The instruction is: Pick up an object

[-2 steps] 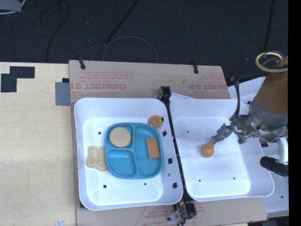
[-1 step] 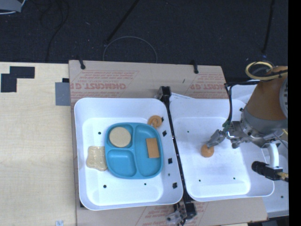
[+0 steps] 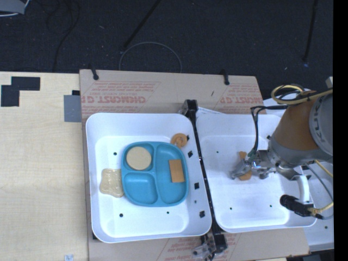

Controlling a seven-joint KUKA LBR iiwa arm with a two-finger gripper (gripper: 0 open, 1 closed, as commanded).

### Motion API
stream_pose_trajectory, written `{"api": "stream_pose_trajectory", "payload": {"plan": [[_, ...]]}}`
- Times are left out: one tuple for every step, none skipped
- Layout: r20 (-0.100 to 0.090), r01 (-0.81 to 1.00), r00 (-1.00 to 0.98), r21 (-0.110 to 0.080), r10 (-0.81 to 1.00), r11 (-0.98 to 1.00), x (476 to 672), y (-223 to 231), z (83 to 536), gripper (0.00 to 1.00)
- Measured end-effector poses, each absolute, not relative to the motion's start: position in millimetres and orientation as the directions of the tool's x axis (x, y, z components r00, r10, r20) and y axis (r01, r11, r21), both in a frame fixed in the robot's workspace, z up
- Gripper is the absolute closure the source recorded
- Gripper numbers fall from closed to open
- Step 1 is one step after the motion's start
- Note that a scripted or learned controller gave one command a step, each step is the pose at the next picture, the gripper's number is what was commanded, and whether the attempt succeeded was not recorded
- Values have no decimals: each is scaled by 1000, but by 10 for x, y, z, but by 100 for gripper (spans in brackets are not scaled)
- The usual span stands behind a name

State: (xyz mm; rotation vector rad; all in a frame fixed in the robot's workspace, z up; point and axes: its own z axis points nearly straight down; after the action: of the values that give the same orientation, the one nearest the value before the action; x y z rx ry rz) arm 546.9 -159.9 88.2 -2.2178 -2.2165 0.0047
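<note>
Camera view: gripper [image 3: 243, 170] hovering right of centre, an orange piece [image 3: 246, 175] lying just beneath; its grip state unclear.

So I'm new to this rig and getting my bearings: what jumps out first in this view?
The bright blue tray in the left bin stands out, with a round tan piece and an orange-brown block in its compartments. In the right bin, the gripper is down at a small orange-brown object.
</note>
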Motion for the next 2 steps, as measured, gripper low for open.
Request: {"api": "stream_pose_trajectory", "payload": {"plan": [[2, 1000, 5, -6, 1000, -5, 5468, -1610, 1004, 100], [0, 1000, -1, 0, 1000, 1, 5565, -1609, 1490, 100]]}}
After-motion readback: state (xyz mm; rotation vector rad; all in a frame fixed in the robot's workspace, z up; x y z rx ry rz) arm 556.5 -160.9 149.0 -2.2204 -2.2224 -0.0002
